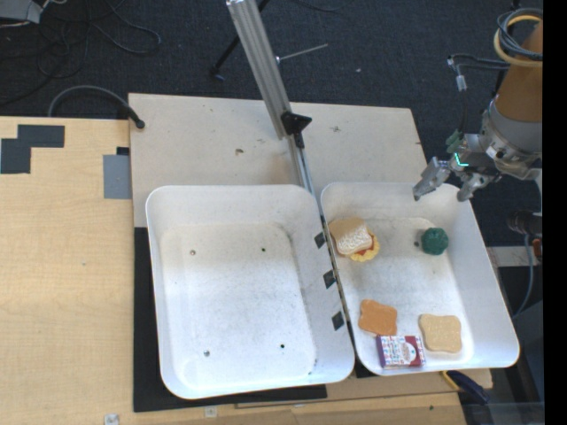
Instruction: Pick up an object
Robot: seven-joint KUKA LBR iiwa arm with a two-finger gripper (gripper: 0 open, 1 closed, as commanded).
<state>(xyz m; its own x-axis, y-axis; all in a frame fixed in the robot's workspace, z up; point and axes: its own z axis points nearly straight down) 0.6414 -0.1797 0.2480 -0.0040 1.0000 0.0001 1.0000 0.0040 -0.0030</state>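
Your right bin [492, 273] holds a sandwich [355, 238], green ball [434, 241], two bread slices and a small carton [400, 351]. Your gripper [446, 184] hangs above its far edge, fingers spread apart, gripping nothing.

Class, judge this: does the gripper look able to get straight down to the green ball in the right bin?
Probably yes: the gripper hangs open above the green ball, which lies apart from other items.
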